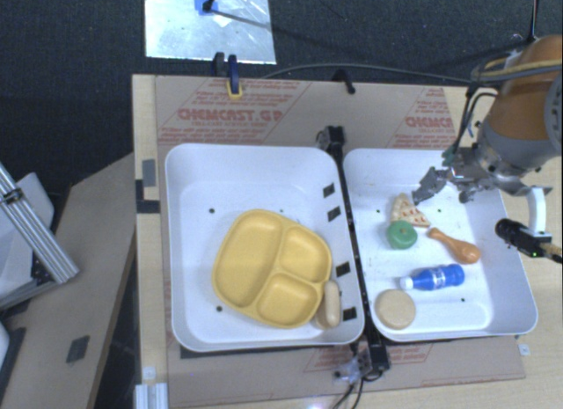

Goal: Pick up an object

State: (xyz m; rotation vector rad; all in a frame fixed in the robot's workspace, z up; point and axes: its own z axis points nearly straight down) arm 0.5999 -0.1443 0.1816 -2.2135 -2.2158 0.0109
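Several small objects lie in the right bin [501, 310]: a tan wedge like a pizza slice [407, 211], a green round piece [402, 235], a brown drumstick [456, 245], a blue bottle [437, 277] on its side and a tan disc [395, 309]. My gripper [430, 185] hangs over the bin's back half, just up and to the right of the wedge. It comes down from the grey arm with the orange band [528, 69]. I see nothing held in it.
The left bin [202, 187] holds a yellow divided plate [271, 266], with a pale bread-like roll [330, 303] at the plate's front right corner. A black divider [345, 222] runs between the bins. A black part [519, 236] sticks in over the right bin's right rim.
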